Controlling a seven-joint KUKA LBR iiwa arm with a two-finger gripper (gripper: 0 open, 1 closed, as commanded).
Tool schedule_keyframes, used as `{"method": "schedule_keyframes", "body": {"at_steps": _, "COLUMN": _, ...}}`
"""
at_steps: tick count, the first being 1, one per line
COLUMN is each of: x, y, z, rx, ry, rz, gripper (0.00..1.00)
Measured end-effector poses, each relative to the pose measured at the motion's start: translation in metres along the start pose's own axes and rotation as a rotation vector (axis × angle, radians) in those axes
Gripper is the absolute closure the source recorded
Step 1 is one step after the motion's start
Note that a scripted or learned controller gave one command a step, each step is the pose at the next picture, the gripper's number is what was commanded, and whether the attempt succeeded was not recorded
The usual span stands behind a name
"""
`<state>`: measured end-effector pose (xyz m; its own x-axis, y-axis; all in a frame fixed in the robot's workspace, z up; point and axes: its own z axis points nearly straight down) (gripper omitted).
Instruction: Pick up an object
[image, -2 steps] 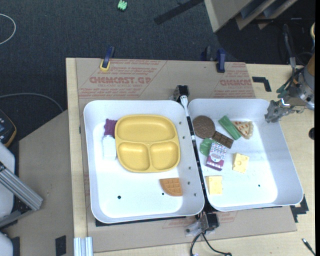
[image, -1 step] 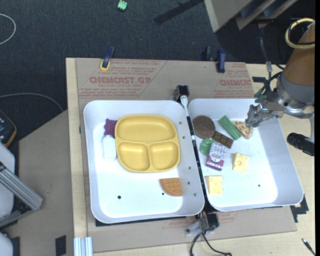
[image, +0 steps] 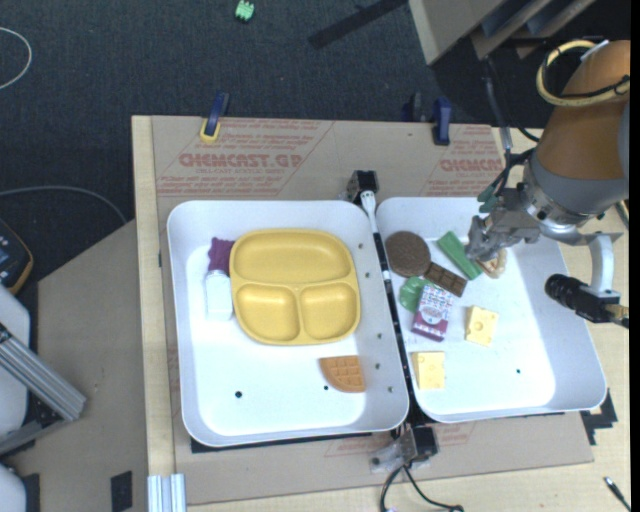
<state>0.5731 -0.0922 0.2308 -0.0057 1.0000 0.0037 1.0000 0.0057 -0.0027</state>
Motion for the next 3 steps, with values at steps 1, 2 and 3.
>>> {"method": "schedule_keyframes", "body": {"at_steps": 1, "x": 0.058, "y": -0.003, "z": -0.007, "rx": -0.001, "ry": 0.0, "rz": -0.001, "gripper": 1.0}}
{"method": "schedule_keyframes", "body": {"at_steps": 2, "x": 0.103, "y": -0.007, "z": -0.001, "rx": 0.001, "ry": -0.001, "rz": 0.0, "gripper": 1.0}}
{"method": "schedule_keyframes", "body": {"at_steps": 3, "x": 0.159, "y": -0.018, "z": -0.001, "rx": 0.001, "ry": 0.0, "rz": -0.001, "gripper": 1.0}}
